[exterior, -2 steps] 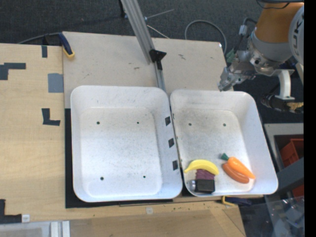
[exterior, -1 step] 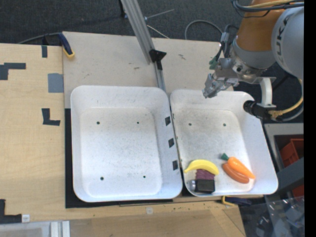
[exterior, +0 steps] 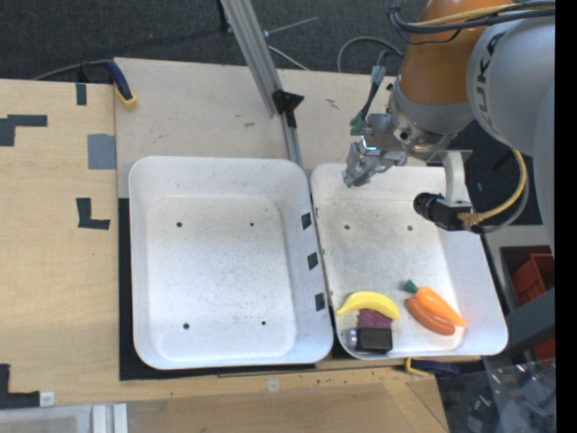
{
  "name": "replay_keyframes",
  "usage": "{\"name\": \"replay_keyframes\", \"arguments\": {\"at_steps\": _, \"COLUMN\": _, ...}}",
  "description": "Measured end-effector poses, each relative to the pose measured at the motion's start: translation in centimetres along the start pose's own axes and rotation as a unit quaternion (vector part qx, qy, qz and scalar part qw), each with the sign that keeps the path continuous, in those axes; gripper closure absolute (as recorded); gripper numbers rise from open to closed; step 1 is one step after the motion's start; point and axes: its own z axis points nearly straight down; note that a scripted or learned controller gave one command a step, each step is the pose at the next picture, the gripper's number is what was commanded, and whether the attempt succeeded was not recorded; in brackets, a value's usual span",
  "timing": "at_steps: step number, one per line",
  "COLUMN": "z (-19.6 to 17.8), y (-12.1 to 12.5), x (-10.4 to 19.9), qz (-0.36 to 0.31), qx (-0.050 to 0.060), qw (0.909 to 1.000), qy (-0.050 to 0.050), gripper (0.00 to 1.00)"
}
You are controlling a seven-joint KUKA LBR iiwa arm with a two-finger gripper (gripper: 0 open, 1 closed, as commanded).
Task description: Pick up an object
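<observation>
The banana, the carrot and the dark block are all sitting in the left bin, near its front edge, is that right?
Not quite: the camera view shows the banana, the carrot and the dark block in the right bin, near its front edge.

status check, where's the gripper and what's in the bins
Gripper up over the far end of the right bin, nothing between its fingers. Banana, carrot and dark block bunched at that bin's near edge. Path down unobstructed.

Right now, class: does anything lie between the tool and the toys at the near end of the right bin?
Nothing visible does. The tool hangs over the right bin's far end; bare floor separates it from the banana, carrot and dark block.
</observation>
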Motion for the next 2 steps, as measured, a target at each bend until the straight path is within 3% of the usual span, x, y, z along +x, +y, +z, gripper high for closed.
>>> {"name": "replay_keyframes", "arguments": {"at_steps": 2, "z": 3.4, "y": -1.4, "x": 10.2, "qz": 0.000, "qx": 0.001, "qw": 1.0000, "qy": -0.001, "gripper": 1.00}}
